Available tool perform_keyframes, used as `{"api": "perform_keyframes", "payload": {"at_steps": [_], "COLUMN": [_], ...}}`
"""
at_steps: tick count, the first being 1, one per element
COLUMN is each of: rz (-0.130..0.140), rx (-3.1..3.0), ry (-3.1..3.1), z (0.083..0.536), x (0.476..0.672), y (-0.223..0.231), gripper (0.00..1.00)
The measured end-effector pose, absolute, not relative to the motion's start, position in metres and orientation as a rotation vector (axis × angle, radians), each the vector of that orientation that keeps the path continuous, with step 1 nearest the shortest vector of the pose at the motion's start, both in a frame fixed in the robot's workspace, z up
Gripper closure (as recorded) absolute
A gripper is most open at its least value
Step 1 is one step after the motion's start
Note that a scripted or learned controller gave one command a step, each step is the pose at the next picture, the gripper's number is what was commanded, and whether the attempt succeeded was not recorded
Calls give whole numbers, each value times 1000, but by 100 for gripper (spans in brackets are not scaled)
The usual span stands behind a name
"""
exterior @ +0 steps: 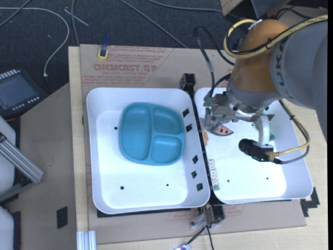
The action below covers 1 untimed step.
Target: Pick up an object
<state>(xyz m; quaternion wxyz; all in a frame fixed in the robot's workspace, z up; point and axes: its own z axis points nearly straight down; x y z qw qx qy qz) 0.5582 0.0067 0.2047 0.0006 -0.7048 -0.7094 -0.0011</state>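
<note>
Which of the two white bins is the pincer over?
The shallow white bin on the view's right: the pincer hangs above its left part by a small orange piece; the other bin holds a blue divided plate.

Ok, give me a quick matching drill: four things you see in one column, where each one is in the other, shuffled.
1. blue plate
2. orange piece
3. pincer
4. dark screen

A. floor of the right bin
B. far left of the view
C. left bin
D. on the arm, over the right bin

Pairs: 1-C, 2-A, 3-D, 4-B
</note>
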Motion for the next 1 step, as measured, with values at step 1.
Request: {"api": "perform_keyframes", "payload": {"at_steps": [1], "rz": [-3], "rx": [-2212], "ry": [-2228], "z": [200], "x": [565], "y": [64], "gripper": [100]}}
